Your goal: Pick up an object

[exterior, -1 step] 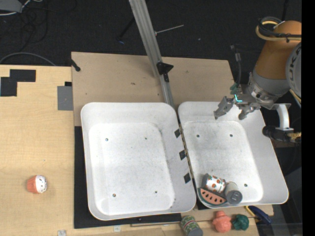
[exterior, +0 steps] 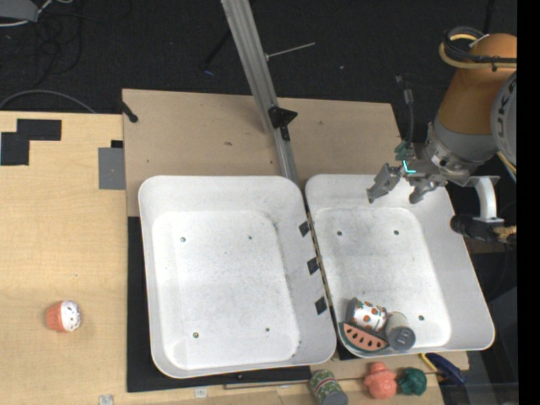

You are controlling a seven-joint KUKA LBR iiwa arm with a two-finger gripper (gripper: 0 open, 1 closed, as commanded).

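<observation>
A: Hovering over the far right corner of the right bin (exterior: 439, 226) — that's the gripper (exterior: 399, 187), fingers spread apart, nothing between them.

B: And the grey arm (exterior: 472, 108) behind it, coming in from the right with that orange band. So where's the target?

A: Well apart from the claw. The candidates sit bunched in the near corner of the same bin: a small red-and-white can (exterior: 369, 315), a watermelon-slice toy (exterior: 364, 338) at the rim, and a grey round cap (exterior: 401, 337) touching or nearly so.

B: Tight cluster. I'd call that the risk.

A: Agreed — spread fingers dropping into that huddle could land on two things at once, or nudge the can so it rolls off. The bin wall crowds that corner too, so one finger may strike the rim.

B: The left bin (exterior: 169, 201) looks bare, so there's no easier pick there.
</observation>
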